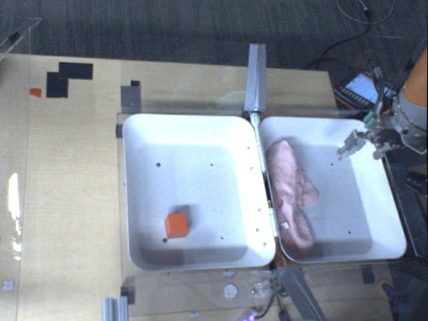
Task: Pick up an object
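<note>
Item: pick-up attempt, two white bins side by side on a pale wooden tabletop (pixel 67 199).

Contents, left bin (pixel 144 179): one small orange block (pixel 177 225), lying near the front left, well apart from all walls.

Contents, right bin (pixel 354 243): one pink cloth (pixel 289 192), crumpled lengthwise, lying against the wall that adjoins the left bin.

Claw (pixel 349 146): at the right bin's far right part, on the grey arm (pixel 404 122) with its orange band. It sits well apart from the cloth and further still from the block. Nothing is seen between its parts. Whether it is open or closed cannot be told at this size.

Risks, as judged:
- The cloth hugs the dividing wall; a descent there may strike the rim or pinch only a loose fold, which would slip free on lifting.
- The block is small and hard; a slightly offset closing would likely nudge it aside rather than seize it.
- A straight descent from the present position would probably meet bare bin floor.
</note>
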`<state>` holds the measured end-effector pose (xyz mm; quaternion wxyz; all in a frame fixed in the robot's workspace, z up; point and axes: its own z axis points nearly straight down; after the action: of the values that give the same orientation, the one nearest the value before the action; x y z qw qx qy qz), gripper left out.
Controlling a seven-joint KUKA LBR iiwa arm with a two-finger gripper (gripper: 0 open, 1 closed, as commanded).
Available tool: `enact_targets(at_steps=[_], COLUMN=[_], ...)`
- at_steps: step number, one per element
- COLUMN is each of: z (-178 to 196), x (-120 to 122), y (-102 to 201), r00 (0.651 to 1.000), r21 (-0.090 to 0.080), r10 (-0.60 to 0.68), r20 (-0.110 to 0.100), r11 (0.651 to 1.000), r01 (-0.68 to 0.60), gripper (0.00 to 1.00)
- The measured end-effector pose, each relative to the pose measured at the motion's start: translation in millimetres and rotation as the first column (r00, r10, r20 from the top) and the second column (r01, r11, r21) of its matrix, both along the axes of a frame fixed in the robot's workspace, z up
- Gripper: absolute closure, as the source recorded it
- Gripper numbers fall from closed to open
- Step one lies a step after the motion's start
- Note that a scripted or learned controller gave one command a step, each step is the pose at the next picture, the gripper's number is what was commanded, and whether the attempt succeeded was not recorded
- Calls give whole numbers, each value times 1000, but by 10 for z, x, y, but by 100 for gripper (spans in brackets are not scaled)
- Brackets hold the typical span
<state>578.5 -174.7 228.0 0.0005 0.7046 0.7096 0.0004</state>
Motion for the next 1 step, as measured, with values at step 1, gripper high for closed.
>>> enact_targets(at_steps=[1], z=[-1323], x=[365], y=[549], r00=[986], r21=[0], r10=[165], r20=[3], r11=[986], r01=[-165], gripper=[0])
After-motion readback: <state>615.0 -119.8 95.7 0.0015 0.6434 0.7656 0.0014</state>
